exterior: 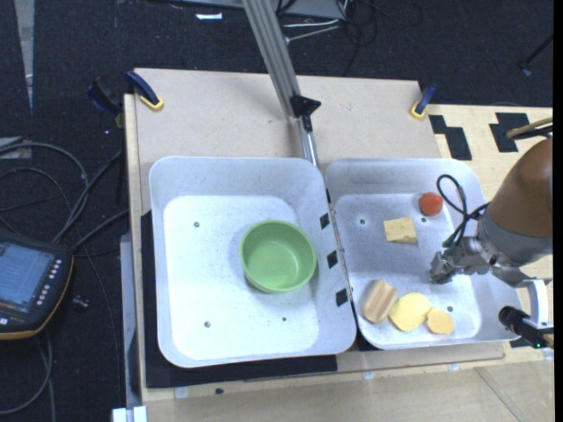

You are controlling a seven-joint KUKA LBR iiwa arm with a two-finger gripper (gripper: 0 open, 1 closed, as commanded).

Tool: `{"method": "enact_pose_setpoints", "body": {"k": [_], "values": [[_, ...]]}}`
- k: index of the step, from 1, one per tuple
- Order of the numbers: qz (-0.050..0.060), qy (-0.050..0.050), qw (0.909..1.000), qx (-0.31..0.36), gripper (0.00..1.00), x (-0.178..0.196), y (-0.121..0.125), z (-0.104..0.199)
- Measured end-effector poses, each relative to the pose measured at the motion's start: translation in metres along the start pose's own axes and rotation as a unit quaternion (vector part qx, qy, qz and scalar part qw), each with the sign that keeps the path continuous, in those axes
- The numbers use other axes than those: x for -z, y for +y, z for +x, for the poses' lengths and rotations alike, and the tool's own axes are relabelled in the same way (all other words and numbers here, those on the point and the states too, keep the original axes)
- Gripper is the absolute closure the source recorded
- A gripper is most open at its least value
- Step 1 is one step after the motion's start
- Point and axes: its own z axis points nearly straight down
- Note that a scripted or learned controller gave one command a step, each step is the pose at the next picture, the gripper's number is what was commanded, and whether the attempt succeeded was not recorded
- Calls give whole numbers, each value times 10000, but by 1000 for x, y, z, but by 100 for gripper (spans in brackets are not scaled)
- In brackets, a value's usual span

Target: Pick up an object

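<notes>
The bench (229,112) is a flat tan board with a matte, slightly fibrous face, held at its far corners by blue and yellow clamps (141,90). Two shallow white bins of thin speckled plastic with rounded corners sit side by side on it, their inner rims touching.

The left bin (185,192) carries one thing: a round green bowl (279,255), smooth and glossy, standing upright toward the bin's right edge.

The right bin (369,192) holds the loose pieces. Near its far right corner lies a small red-orange ball (430,203), smooth like a tomato. Just nearer, toward the middle, is a pale yellow block (400,230), roughly square with a porous, sponge-like look. Along the near edge sit three pieces close together: a tan ridged oblong like a bread roll (379,301), a round flat yellow disc (410,312) touching it, and a smaller orange-yellow lump (440,323) just beside the disc.

The arm (528,209) comes in over the bin's right edge, its rounded body a dull bronze-grey, with a black looped cable (453,196) hanging off it. The gripper (440,269) is low over the bin floor, between the sponge-like block and the yellow disc, touching none of them as far as can be seen. Its tip is dark and blurred, so whether the fingers are apart or together cannot be told; nothing is visible between them.
</notes>
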Motion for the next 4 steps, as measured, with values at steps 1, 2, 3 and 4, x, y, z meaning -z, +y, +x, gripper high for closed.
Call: {"method": "enact_pose_setpoints", "body": {"k": [1, 2, 3, 4], "values": [[-14, -6, 10000, -1, 100, 55, -8, -1], [-12, -5, 10000, 2, 100, 98, -3, -4], [-16, -4, 10000, 7, 100, 156, -1, 5], [5, 8, 10000, 27, 100, 162, 15, 58]]}}
